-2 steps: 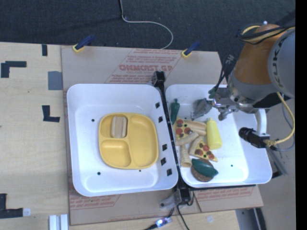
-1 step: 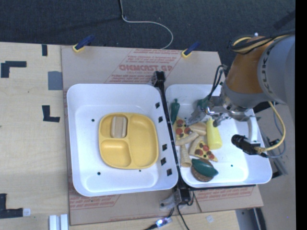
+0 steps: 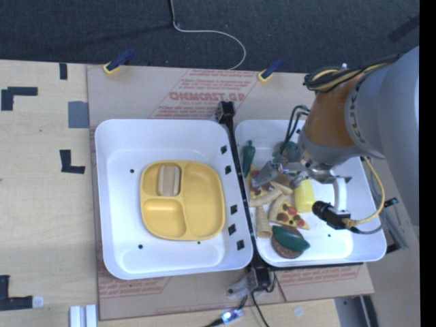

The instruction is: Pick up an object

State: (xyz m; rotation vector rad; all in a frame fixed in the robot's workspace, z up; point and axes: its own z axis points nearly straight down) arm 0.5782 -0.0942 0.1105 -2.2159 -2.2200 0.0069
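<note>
Camera view looks down at a slant on the bench (image 3: 41, 182), which has a cardboard sheet (image 3: 197, 94) under two shallow white bins side by side. The arm (image 3: 381, 107), grey with its orange band, comes in from the right and hangs over the right bin (image 3: 354, 247), so it's already on the side where the clutter is.

The left bin (image 3: 109, 203) has a yellow divided plate (image 3: 194, 206) sitting roughly in the middle, with a small tan block (image 3: 168, 180) in its upper left compartment. That's well apart from the arm.

The right bin is the busy one: a pile of toy food along its left wall, including a pizza slice (image 3: 289, 216), a dark green piece (image 3: 289, 239) at the near end, a green stem-like thing (image 3: 246, 157) at the far end, and some pale sticks (image 3: 264, 197) in between. A yellow object (image 3: 304, 195) sits just right of the pile.

The hand (image 3: 289, 172) is low over the top of that pile, and honestly it's too tangled with the toys and cables to say what it's doing, so I cannot tell its state or whether anything is in it. My guess: the nearest pickable stuff lies just below and left of it, with the pile's long axis running along the bin divider.
</note>
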